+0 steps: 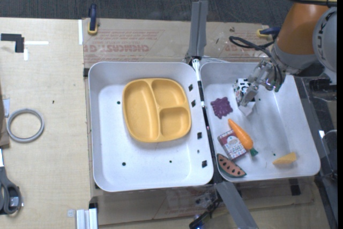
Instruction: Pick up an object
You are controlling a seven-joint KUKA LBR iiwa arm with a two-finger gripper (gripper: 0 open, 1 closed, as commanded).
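Two white bins: the left bin [102,131] holds one yellow divided plate [157,110]. The right bin [300,115] holds six items; at twelve o'clock the gripper [247,95] pinches one black-and-white toy [242,87]. One carrot [240,134] lies central, one watermelon slice [231,165] at seven.

yellow divided plate [157,109] in the white left bin [102,131], and an orange carrot [241,135], purple grapes [221,107], red-and-green watermelon slice [231,166] in the right one

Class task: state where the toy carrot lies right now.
In the right bin, the carrot lies below the purple grapes, touching the red carton.
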